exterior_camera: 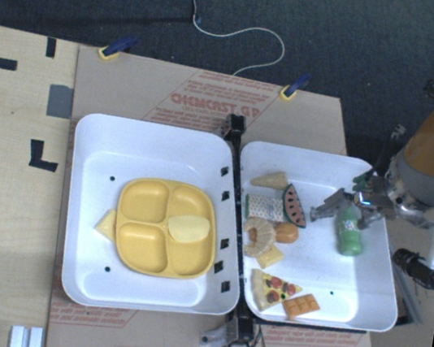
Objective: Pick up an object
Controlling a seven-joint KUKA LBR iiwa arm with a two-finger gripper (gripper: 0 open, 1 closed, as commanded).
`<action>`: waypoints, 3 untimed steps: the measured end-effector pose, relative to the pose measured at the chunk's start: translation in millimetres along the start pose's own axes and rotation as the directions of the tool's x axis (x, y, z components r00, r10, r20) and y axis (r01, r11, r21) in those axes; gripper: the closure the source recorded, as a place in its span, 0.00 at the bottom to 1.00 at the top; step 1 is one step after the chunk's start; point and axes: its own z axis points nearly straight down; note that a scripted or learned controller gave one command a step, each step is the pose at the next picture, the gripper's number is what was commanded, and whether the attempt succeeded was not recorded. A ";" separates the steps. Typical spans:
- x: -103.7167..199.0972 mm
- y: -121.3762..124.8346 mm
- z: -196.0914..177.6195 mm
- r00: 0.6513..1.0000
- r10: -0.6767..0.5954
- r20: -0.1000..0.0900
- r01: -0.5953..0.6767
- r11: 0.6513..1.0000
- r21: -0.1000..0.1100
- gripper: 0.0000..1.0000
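Claw [349, 205] over right bin [359, 312], fingers spread, above green bottle [349, 238]

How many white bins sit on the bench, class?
2. The left bin holds a yellow divided tray; the right bin beside it holds the toy food pieces, with the hand over it.

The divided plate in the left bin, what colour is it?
Yellow; the divided plate shows clearly in the camera view.
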 end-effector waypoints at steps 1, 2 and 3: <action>0.2 2.7 -6.6 1.000 -0.003 0.002 0.003 1.000 -0.012 0.00; 3.4 3.8 37.1 1.000 -0.004 0.003 0.004 1.000 -0.009 0.00; 6.2 3.7 81.0 1.000 -0.004 0.002 0.004 1.000 -0.008 0.00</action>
